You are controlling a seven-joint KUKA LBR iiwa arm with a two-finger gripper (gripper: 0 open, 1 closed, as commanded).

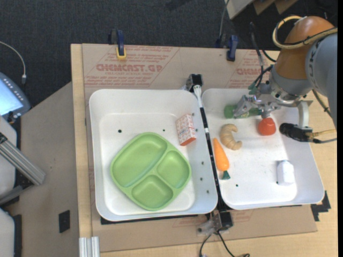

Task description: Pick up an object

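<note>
Two bins: left bin (99, 143) and right bin (300, 191), side by side on the table (80, 90).
Left bin count: one green divided plate (151, 170), three compartments; one small red-and-white carton (186, 129) at the plate's 1 o'clock, near the shared wall.
Right bin count: one croissant (230, 136), one carrot (221, 155), one red tomato-like piece (266, 126), one green item (231, 111), one white cylinder (285, 172). Five loose objects, all apart from one another.
Gripper: gripper (252, 107) sits at the right bin's 12 o'clock, over the green item, with the red piece at its 4 o'clock.
Jaws: cannot tell whether open or closed; nothing visibly held between them.
Likely target: green item, partly hidden, identity unclear.
Handling (judgement): all look like light toy food, probably stiff plastic with smooth skin, so slippery. The red piece is round and may roll; take it across its widest part.
Best holds (judgement): carrot across its mid-body; croissant across its thick centre.
Risk: the green item lies close to the bin's far wall, leaving little room.
</note>
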